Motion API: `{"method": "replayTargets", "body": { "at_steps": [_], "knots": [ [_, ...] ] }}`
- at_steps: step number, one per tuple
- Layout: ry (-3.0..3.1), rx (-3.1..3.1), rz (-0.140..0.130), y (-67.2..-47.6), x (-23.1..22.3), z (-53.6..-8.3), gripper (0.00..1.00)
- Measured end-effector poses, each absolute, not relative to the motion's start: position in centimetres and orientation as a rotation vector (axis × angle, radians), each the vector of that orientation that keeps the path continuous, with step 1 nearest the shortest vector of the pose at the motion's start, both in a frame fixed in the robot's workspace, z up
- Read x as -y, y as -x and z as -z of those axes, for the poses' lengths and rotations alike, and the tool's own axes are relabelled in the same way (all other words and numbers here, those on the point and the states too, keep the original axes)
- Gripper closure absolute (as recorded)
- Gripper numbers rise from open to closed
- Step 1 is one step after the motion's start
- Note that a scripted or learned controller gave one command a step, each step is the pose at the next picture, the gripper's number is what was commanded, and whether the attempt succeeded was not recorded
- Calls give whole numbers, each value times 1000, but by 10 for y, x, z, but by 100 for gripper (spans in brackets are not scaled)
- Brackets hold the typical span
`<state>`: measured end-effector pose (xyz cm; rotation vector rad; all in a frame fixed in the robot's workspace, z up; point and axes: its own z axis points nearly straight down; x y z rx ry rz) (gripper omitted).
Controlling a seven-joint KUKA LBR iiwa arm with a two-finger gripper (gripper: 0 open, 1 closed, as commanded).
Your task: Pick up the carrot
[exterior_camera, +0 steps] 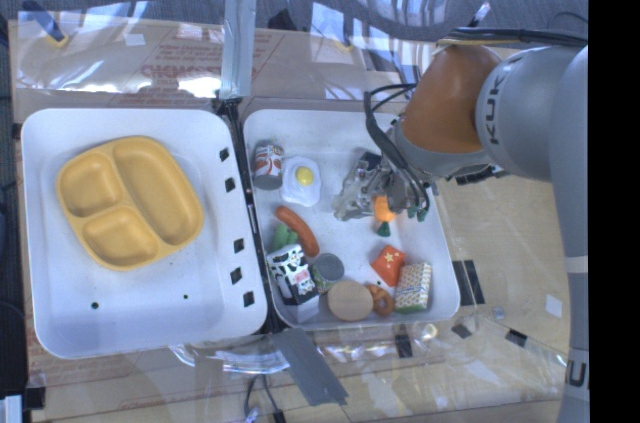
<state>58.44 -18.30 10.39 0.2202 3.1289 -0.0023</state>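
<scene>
At the bottom of the frame, the near edge of the worktop (pixel 330 371) shows strips of grey tape and clear plastic sheeting. Just above that, the lower end of the right bin (pixel 440 256) is crowded: a black-and-white cow-patterned carton (pixel 291 273), a grey disc (pixel 327 267), a round tan bun (pixel 350 301), a pretzel (pixel 380 299), a speckled wafer block (pixel 413 285) and a small red-orange piece (pixel 388 263).

A little further up lie a red sausage (pixel 298 229) with a green item beside it, then a fried egg (pixel 302 179) and a small can (pixel 267 164) near the bin's upper left.

The carrot (pixel 383 213), orange with a green tip, sits right of centre in this bin. The end effector (pixel 372 194) hangs directly over its upper end, touching or nearly so; I cannot tell how far apart its fingers stand, or whether they grip the carrot.

In the left bin (pixel 60 311) rests a yellow tray (pixel 130 201) with 3 compartments.

The grey arm (pixel 530 111) with its orange band enters from the upper right. Beyond the 2 bins, brown cardboard under plastic runs across the top.
</scene>
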Motion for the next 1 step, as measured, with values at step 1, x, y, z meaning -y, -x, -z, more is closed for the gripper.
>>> {"method": "replayTargets", "body": {
  "at_steps": [1],
  "knots": [
    [-200,-3128,3,-582,170,-166,100]
  ]
}}
